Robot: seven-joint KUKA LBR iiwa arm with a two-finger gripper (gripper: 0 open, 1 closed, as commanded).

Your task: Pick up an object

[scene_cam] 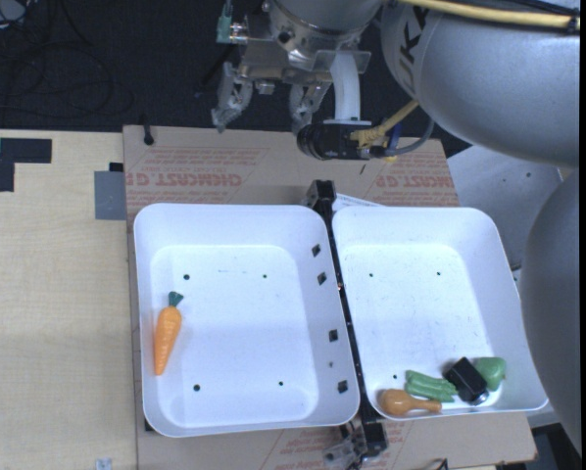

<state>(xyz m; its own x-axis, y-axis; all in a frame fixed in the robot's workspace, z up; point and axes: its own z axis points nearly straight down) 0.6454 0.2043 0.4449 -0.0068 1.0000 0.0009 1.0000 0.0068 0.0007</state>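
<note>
Printed in red on the brown cardboard sheet (273, 169) under the bins is mirrored lettering that looks like "CHEMCOAT GP"; it appears once behind the left bin, and a second print behind the right bin is partly covered. More red print shows at the cardboard's front edge, too small to read. Dark letters on the grey arm (499, 57) are cut off and cannot be made out.

There are two white bins. The left bin (151, 253) holds one thing: an orange toy carrot (167, 336) with a green top, lying against that bin's left wall, roughly halfway along it, its green end pointing away from the camera. A black clip strip (330, 282) joins the left bin to the right bin (489, 233).

The right bin holds four things, all crowded in its near right corner: one tan-orange pear-shaped piece (405, 402) nearest the left bin, one green pod-like piece (430, 386) just beside it, one black block (466, 379) resting against the pod, and one rounded green piece (492, 368) touching the block on its far side.

The gripper (268, 106) hangs behind the left bin's far rim, above the cardboard, well apart from the carrot. Its two fingers are spread with nothing between them.
</note>
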